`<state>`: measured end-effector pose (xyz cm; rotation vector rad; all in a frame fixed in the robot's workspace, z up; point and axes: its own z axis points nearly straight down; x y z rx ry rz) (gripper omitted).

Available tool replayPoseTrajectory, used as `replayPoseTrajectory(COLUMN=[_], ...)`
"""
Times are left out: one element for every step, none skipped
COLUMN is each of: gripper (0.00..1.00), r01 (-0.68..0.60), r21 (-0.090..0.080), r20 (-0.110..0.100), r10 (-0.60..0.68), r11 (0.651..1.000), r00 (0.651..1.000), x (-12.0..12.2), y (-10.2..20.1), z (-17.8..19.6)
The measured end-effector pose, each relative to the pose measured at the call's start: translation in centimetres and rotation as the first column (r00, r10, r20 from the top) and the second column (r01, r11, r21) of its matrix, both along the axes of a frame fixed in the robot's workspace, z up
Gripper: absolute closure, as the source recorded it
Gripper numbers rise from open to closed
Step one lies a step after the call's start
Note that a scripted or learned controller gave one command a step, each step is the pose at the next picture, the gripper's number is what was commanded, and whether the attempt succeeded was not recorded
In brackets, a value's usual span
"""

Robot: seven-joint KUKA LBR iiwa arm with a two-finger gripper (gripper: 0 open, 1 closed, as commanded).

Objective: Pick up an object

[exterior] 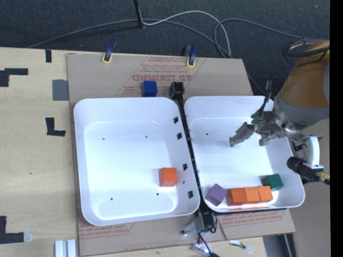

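Camera view, looking down at a slant on the worktop (32,143), which carries a cardboard sheet (161,71) and two shallow white bins side by side. Left bin (86,143): one orange cube (168,176) lying on the floor toward the near right corner, apart from the walls. Right bin (214,111): a cluster of blocks along the near wall, comprising a purple block (216,195) at the left end, a row of orange blocks (249,196) touching one another beside it, and a green block (273,182) just behind the right end of that row.

Grey arm (305,84) with an orange band entering from the right, its wrist over the right edge of the right bin. Gripper (251,135) pointing leftward over the middle of the right bin, well apart from the block cluster. One of the fingers (239,137) is visible extending down and left; whether the pair is spread or closed cannot be told at this angle, and no block is seen between them.

Behind the bins on the cardboard: a blue cube (149,88) and a black clamp (176,90) at the head of the seam between the bins. Two clips (109,53) hold the far edge of the cardboard. Cables (177,17) run across the dark floor beyond.
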<state>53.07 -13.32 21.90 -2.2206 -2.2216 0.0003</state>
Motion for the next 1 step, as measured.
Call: replayPoseTrajectory(gripper=[0.0], r01=[0.018], r21=[0.001], r20=[-0.002], r10=[-0.018], r11=[1.0], r00=[1.0], x=[1.22], y=[4.67], z=[-1.8])
